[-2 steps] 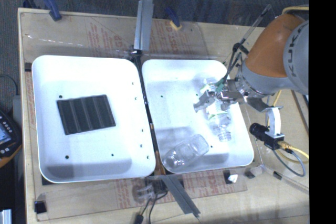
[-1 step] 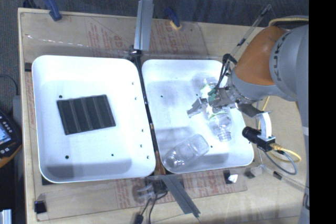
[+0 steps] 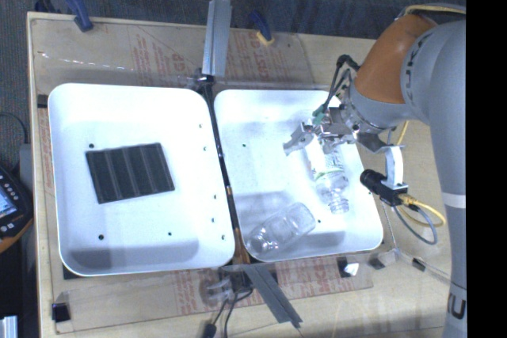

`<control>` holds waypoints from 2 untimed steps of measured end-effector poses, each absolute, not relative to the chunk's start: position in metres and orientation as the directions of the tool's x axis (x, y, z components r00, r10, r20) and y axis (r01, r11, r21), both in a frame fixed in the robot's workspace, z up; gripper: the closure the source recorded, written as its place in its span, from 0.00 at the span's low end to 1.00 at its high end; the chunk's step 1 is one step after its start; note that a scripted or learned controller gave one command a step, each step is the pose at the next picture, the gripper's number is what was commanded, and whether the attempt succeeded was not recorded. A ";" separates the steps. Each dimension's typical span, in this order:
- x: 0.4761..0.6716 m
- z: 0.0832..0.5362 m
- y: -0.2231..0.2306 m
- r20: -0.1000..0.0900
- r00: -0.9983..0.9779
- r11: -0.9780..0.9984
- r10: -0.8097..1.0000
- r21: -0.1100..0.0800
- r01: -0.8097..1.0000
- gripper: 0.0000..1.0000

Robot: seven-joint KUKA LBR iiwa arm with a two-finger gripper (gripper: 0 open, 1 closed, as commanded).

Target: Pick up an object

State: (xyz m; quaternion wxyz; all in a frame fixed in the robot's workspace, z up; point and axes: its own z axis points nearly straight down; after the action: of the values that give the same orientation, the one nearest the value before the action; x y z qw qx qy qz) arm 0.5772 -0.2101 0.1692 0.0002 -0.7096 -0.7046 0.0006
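Grey arm [image 3: 420,91] reaches in from right. Gripper [image 3: 317,137] low in right bin [image 3: 238,170], just above clear plastic bottle [image 3: 331,178]; grip state can't tell. Clear cup [image 3: 279,227] near front. Dark ridged pad [image 3: 129,172] in left bin [image 3: 71,115].

We see a robotics lab: 2 shallow white plastic bins [image 3: 55,170] clamped on a plywood bench [image 3: 119,51], grey-and-orange industrial arm [image 3: 412,67] at right.

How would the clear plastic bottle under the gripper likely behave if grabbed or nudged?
The clear bottle lies on its side in the right bin, so a nudge would probably roll it. It looks see-through with no visible contents, so likely light and easily squashed. Its smooth wall may slip between the jaws of the gripper.
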 end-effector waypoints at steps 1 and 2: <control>0.577 0.169 -0.210 0.000 0.007 -0.007 1.000 -0.001 1.000 0.00; 0.564 0.193 -0.210 0.000 0.017 -0.017 1.000 0.000 1.000 0.00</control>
State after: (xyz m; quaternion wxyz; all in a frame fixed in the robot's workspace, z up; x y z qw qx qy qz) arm 0.5639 -0.2101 0.1930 -0.0001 -0.7131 -0.7010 0.0000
